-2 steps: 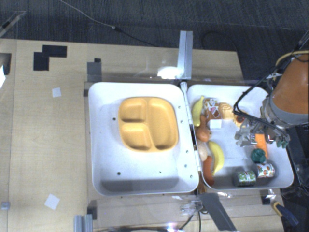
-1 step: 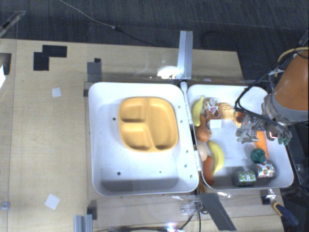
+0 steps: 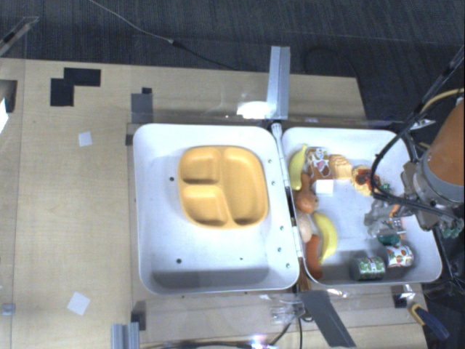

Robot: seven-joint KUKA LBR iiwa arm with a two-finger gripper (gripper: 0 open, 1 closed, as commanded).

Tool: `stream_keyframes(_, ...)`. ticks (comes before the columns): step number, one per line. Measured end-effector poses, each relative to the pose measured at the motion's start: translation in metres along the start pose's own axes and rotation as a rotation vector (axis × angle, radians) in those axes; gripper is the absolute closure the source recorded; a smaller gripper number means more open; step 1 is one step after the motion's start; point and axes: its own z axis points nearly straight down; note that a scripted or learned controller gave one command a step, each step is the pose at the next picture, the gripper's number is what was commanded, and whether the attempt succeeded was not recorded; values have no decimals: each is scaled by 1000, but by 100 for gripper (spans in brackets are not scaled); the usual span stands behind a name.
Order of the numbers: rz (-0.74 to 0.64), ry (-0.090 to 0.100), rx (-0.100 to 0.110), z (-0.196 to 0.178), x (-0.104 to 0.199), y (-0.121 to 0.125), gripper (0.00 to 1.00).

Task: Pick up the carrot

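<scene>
Nearest, at the front edge of the right bin [image 3: 429, 271], lie two small cans on their sides: a green can [image 3: 369, 267] and a red-and-white can [image 3: 399, 255], touching or nearly so. In the bin's front left corner, against the wall, sits an orange-red tapered piece that looks to be the carrot [image 3: 313, 251]. A smooth curved yellow banana [image 3: 328, 235] lies just beside it. Behind these come a pale rounded item [image 3: 305, 227], a brownish round item [image 3: 308, 201] and a small white block [image 3: 325, 187]. Farther back along the left wall are a second banana [image 3: 296, 167], a printed packet [image 3: 317, 161] and a tan, bread-like lump [image 3: 341, 167].

The left bin [image 3: 156, 217], glossy white with rounded corners, holds a yellow plastic plate [image 3: 221, 185] moulded into three compartments.

The gripper [image 3: 385, 221] hangs over the right half of the right bin, just behind the cans; whether it is spread or pressed together cannot be told. The carrot lies well apart from it, across the bin to the left, with the banana between.
</scene>
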Motion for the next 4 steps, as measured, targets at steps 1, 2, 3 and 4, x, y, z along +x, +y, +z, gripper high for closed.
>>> stream_keyframes(1,128,-12,4,108,-13,-33,100)
stream_keyframes(2,122,-23,7,96,-17,-32,100)
stream_keyframes(3,290,-5,-1,22,-18,15,100)
stream_keyframes(4,194,-10,1,108,-1,-14,100)
